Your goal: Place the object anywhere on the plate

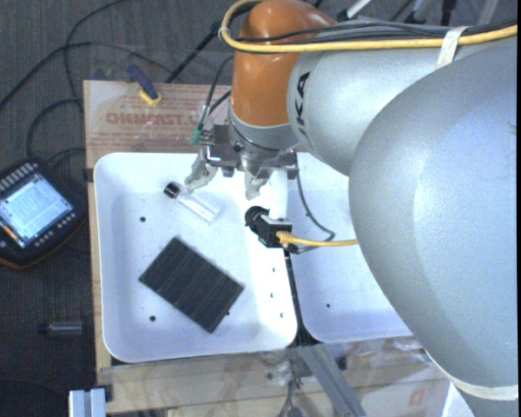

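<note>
**Gripper spread above the small clear object in the left bin**

While the grey arm (pixel 417 189) fills the right half of the frame, its orange band (pixel 273 68) sits at upper centre and the gripper (pixel 228 179) hangs just below it, over the upper part of the left bin (pixel 122 320). Its two fingers stand apart with nothing between them. One fingertip (pixel 197 177) reaches down to the left, the other (pixel 254 185) to the right. The object (pixel 192 200), a small clear piece with a dark cap at its upper-left end, lies on the bin floor just below and slightly left of the left fingertip, close to it but outside the gap. Lower in the same bin, toward the centre-left of the frame, lies the plate (pixel 192 284), a dark ribbed rectangle set at a slant, well apart from the object. A yellow cable (pixel 326 243) runs rightward from a black fitting at the bins' shared edge.
</note>
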Controlling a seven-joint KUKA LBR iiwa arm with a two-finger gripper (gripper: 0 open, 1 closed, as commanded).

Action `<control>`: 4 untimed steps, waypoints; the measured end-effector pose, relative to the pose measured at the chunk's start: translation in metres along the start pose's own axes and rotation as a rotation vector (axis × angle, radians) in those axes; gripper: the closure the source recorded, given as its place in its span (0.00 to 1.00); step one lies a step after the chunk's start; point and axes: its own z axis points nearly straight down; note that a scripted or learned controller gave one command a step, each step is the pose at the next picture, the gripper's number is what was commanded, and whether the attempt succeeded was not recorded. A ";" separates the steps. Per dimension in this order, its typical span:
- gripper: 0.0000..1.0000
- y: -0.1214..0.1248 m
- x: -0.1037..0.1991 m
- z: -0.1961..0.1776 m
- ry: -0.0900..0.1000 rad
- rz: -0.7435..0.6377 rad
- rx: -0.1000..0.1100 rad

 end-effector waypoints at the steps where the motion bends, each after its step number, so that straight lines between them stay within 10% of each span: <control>1: 0.00 0.000 0.000 0.000 0.000 0.000 0.000; 3: 0.00 0.000 0.000 0.000 0.000 0.000 0.000; 4: 1.00 0.000 0.000 -0.007 -0.004 -0.001 0.003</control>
